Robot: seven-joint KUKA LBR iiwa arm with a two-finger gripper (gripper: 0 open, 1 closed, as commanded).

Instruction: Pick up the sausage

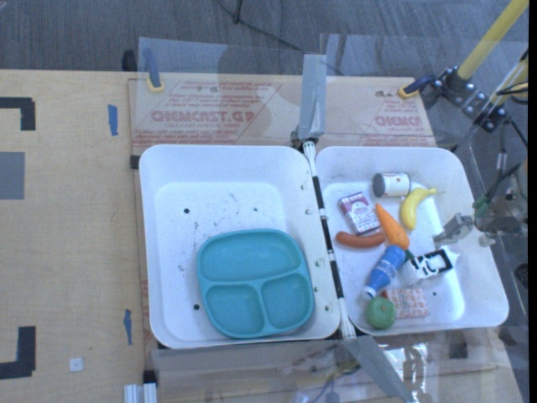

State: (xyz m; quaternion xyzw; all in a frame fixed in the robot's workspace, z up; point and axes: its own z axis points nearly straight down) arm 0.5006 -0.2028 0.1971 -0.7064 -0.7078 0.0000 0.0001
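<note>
Black-and-white, the gripper (pixel 434 263) hangs low in the right bin (pixel 478 305); whether it is spread or pinched I cannot tell at this size. It sits just beside the blue bottle (pixel 385 269) and well short of the sausage (pixel 360 241), which lies flat near the bin's left wall, reddish-brown, smooth and slightly curved. The orange carrot (pixel 391 226) touches its right end and a small red-and-white carton (pixel 359 213) sits just above it, so a descent could likely catch the carrot instead, or nudge the rounded sausage away.
</note>
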